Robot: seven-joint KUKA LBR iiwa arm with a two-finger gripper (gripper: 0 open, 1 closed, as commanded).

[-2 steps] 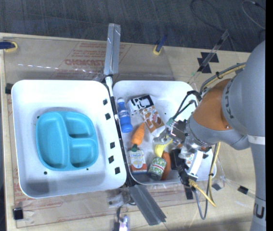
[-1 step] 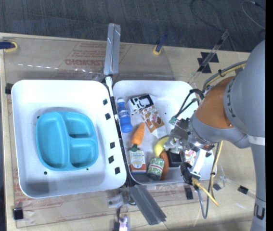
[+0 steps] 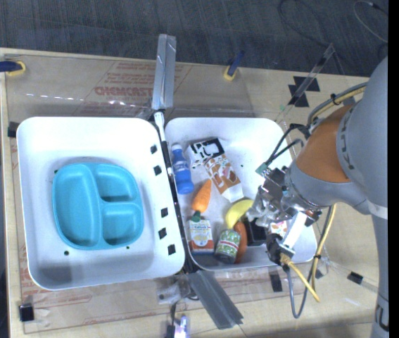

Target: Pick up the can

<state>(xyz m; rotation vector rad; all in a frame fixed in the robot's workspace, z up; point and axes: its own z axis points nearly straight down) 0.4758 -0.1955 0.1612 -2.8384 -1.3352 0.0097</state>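
Green-labelled and small, the can (image 3: 229,246) stands at the near wall of the right bin (image 3: 255,127), and that is the thing we want. Just left of it sits a small juice carton (image 3: 200,234); a banana (image 3: 237,212) lies just behind it. Our gripper (image 3: 268,225) hangs low to the can's right, but we cannot tell how it is set. To grasp well, we judge we should come straight down over the can and close across its width, clear of the carton. Room is tight: the bin's near rim crowds one side, the banana the other. Farther back lie a carrot (image 3: 201,195), a blue bottle (image 3: 181,171) and a snack packet (image 3: 222,173). The left bin (image 3: 37,136) holds a blue divided tray (image 3: 98,204), well apart.
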